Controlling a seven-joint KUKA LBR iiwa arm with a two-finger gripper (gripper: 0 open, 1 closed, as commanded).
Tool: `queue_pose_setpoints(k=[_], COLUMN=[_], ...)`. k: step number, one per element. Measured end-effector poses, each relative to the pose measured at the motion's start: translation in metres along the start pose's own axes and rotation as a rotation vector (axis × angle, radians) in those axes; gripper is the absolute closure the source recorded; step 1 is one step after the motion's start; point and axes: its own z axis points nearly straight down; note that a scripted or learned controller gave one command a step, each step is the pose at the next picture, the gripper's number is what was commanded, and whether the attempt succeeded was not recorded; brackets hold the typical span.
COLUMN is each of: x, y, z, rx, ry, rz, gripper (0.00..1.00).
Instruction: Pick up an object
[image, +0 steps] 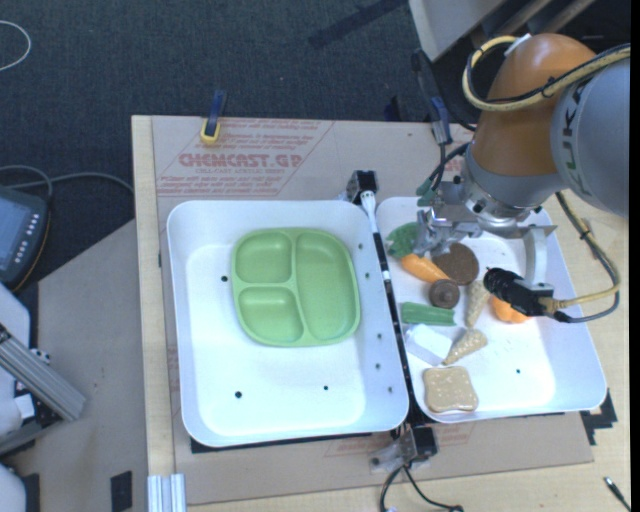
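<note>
The gripper (438, 232) hangs low over the right bin (560, 380), at its upper left, above a cluster of toy foods. Directly beneath it lie an orange carrot (422, 267) and a brown disc (460, 263); either is a likely pick target. Whether the fingers are spread or pressed together cannot be told, since the wrist hides them. The green divided tray (296, 286) sits alone in the left bin (200, 330), well apart from the gripper.

My end effector (440, 232) hangs over the right bin (575, 375), above a carrot (423, 267); the left bin (200, 350) holds 1 green tray (296, 286).
</note>
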Motion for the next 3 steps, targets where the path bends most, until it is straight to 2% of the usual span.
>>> queue_pose_setpoints(k=[1, 2, 3], x=[0.043, 0.042, 0.044], y=[-0.041, -0.046, -0.034], z=[0.004, -0.010, -0.010], rx=[0.000, -0.007, -0.008], ry=[0.000, -0.002, -0.002], rz=[-0.001, 0.003, 0.003], gripper=[1.00, 1.00, 1.00])
